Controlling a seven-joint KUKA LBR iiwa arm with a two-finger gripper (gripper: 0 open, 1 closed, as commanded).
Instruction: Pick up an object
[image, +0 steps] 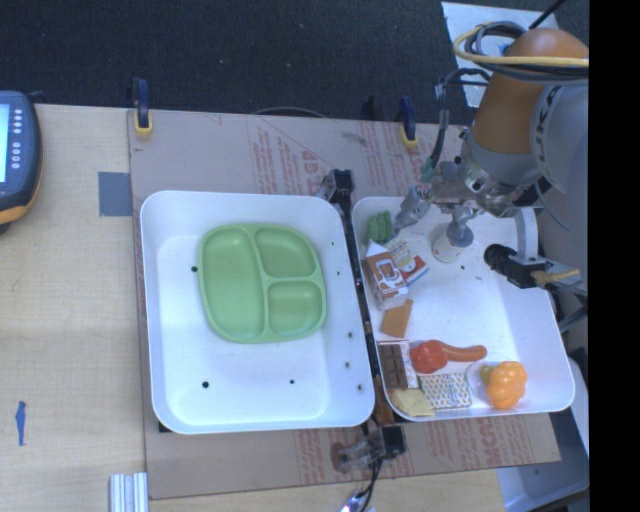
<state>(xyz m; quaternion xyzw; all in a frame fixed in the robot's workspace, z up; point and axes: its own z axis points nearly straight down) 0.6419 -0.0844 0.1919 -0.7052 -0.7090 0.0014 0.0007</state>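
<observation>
My gripper (433, 224) hangs over the far end of the right bin (535, 320), its two metal fingers (410, 209) spread open with nothing between them. Just left of and below it lie a small green item (378, 228) and a red-and-white carton (394, 272). Nearer the front of that bin are an orange-brown block (397, 319), a red pepper (444, 354), an orange pepper (505, 384), a brown bar (394, 366), a checked wafer (446, 391) and a pale yellow wedge (410, 403).
The left bin (170, 330) holds a green divided plate (264, 282). A teach pendant (16, 150) lies at the bench's left edge. A grey tape patch (115, 193) sits beside the left bin. Blue clamps (142, 105) hold the cardboard at the back.
</observation>
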